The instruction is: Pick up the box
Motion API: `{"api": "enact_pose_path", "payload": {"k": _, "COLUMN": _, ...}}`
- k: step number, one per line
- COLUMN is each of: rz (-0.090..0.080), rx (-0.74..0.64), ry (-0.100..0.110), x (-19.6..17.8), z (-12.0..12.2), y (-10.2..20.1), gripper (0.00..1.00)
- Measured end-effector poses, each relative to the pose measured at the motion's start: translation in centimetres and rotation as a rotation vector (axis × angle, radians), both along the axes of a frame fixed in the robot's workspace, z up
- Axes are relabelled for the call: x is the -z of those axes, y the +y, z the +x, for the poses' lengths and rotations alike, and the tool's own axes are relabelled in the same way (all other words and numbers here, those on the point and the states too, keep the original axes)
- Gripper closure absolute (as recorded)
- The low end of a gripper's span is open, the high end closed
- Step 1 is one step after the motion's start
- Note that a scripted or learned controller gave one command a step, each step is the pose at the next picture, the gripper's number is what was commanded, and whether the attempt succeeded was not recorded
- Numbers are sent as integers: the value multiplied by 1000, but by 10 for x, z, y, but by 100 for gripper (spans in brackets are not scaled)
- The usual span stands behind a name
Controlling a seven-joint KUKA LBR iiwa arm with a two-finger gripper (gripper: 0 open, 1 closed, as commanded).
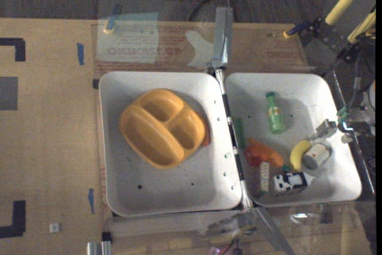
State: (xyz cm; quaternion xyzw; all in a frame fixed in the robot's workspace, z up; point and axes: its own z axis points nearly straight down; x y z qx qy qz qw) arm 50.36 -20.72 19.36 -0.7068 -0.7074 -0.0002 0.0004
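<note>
White bins, box sitting near front edge of R bin

White left bin [119, 188] is carrying a yellow-orange divided tray [162, 127], three compartments, lying flat and skewed, roughly mid-bin, closer to the back edge than the front.

White right bin [304, 88] is holding the rest. Box [290, 182], black-and-white print, is lying near the front edge, about mid-width, tilted a bit. Just beside it on its left, a small pale speckled block [264, 177] is standing close to the front-left corner; touching or apart, can't tell. Orange carrot-shaped piece [264, 153] is lying behind the block, along the left edge. Green stick-like item [239, 131] is lying right against the left wall. Green bottle [274, 112] is lying on its side toward the back, mid-width, well apart from the box. Banana [298, 153] is lying right of the carrot piece, w/ a grey-white can [316, 156] on its side touching it or nearly so; both just behind the box.

Gripper [332, 130] is hanging at the right edge of the right bin, above the can, apart from the box. Jaw state: can't tell at this res. Nothing visibly pinched.
</note>
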Motion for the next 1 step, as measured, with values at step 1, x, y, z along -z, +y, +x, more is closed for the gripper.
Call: {"api": "enact_pose_path", "payload": {"k": 1, "rz": -1, "rx": -37, "ry": -1, "x": 76, "z": 64, "y": 49, "gripper": 0}}
